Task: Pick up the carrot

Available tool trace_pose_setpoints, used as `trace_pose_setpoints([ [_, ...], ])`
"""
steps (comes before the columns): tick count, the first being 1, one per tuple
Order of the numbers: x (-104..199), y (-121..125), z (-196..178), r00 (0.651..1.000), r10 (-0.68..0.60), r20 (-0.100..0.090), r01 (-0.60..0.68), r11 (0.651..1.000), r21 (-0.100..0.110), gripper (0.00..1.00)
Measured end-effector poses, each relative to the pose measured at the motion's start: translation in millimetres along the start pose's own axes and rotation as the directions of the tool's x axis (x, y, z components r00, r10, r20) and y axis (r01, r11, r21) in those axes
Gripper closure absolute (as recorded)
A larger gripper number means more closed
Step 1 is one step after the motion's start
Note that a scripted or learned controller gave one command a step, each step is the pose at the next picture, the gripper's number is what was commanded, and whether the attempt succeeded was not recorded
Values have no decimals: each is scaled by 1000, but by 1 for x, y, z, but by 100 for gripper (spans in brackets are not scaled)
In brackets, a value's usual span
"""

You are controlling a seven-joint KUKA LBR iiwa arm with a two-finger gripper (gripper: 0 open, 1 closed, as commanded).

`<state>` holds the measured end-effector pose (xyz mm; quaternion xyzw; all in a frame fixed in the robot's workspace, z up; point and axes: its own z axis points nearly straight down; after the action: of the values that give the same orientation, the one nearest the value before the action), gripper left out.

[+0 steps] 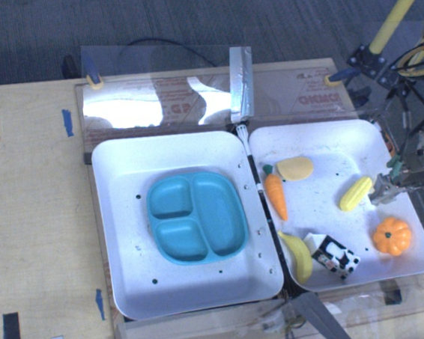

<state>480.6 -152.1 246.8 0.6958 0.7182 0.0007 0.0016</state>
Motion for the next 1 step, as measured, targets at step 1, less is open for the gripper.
trace_pose_setpoints([
  [1,-30,59,-9,959,282,1,-282,959,1,100],
])
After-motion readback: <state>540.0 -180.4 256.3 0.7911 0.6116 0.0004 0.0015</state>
